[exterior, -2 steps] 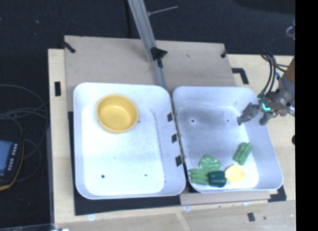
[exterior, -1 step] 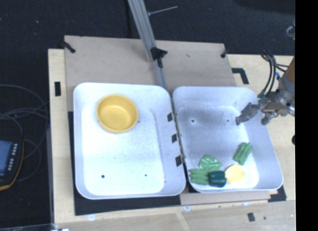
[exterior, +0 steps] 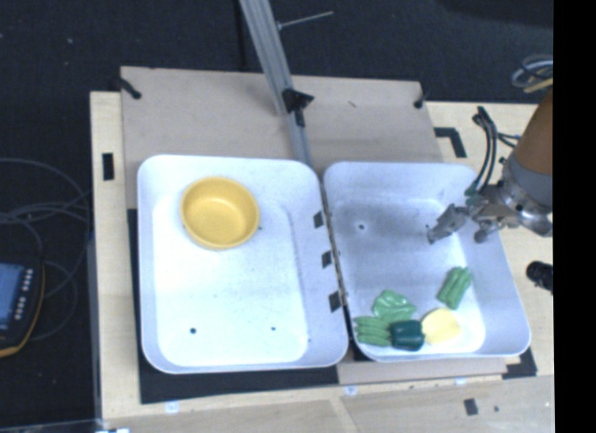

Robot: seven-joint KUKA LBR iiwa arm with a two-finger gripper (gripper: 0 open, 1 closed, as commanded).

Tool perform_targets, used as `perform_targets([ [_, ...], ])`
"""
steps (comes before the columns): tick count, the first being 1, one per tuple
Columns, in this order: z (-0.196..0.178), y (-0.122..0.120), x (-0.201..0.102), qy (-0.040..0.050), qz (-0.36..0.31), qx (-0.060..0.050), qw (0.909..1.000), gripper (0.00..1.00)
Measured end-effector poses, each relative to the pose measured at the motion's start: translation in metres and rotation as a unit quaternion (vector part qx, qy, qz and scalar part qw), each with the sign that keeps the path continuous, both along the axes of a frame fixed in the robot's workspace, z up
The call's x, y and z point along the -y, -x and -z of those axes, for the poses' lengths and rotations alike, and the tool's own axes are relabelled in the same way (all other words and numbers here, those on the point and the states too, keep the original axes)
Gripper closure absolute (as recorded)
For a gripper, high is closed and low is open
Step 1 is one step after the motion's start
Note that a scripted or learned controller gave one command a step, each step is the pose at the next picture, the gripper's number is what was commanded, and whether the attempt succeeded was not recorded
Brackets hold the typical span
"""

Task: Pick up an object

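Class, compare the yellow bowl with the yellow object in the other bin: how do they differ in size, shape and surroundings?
The yellow bowl is much larger than the small yellow object. The bowl is round and hollow, sitting upright; the small yellow object is a solid, rounded lump. The bowl sits alone in the left bin, while the small yellow object lies in the right bin crowded against green pieces. Both are yellow, and both lie apart from the gripper.

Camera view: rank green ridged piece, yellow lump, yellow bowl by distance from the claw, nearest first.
From the claw, over the right bin:
1. Green ridged piece, right bin, just below the claw.
2. Yellow lump, right bin's near corner.
3. Yellow bowl, left bin, far across.
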State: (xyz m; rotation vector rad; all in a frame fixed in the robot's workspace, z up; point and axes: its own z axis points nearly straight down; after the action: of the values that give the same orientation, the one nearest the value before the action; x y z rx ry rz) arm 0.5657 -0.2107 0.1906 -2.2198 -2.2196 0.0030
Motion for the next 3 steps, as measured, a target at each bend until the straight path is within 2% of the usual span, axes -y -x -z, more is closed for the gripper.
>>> perform_targets([
  [2, 0.091, 0.007, -0.007, 0.0003, 0.000, 0.001, 1.0000, 0.00],
  [3, 0.079, 0.006, -0.006, 0.0005, 0.001, 0.003, 1.0000, 1.00],
])
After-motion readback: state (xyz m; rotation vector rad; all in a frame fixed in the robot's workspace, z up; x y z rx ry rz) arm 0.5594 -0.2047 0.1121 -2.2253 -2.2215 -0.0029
